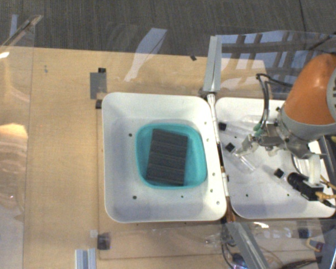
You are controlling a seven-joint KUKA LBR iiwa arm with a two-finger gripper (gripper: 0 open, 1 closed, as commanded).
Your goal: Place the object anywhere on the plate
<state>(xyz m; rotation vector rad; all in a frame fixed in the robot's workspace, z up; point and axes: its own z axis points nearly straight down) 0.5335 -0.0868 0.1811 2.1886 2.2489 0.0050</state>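
Dark ridged block (167, 157) flat on teal plate (199, 164), rim bare all round; gripper (256, 144) apart, grip state unclear.

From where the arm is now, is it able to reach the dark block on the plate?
Probably yes. The dark block lies flat on the teal plate in the left bin with nothing over it. The gripper is above the right bin; only the low rims between the bins lie on the way.

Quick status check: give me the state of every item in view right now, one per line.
Dark ridged block: lying flat on the plate, free of the arm.
Teal plate: sitting flat in the left bin.
Pincer: over the right bin; finger state unclear.
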